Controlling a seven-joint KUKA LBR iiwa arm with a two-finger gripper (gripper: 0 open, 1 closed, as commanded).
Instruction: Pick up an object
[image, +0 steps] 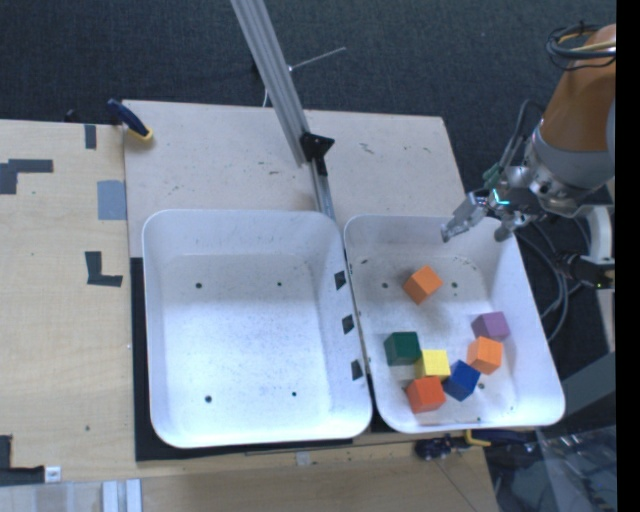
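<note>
Pale wooden desk (60, 300) carrying two white bins

Pincer (480, 222) spread and empty above the right bin's (530, 330) far rim, probably poised to descend; orange cube (423, 284) lies nearest below it

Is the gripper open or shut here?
Open: the gripper has its two fingers spread apart, nothing between them, above the far rim of the right bin.
</note>
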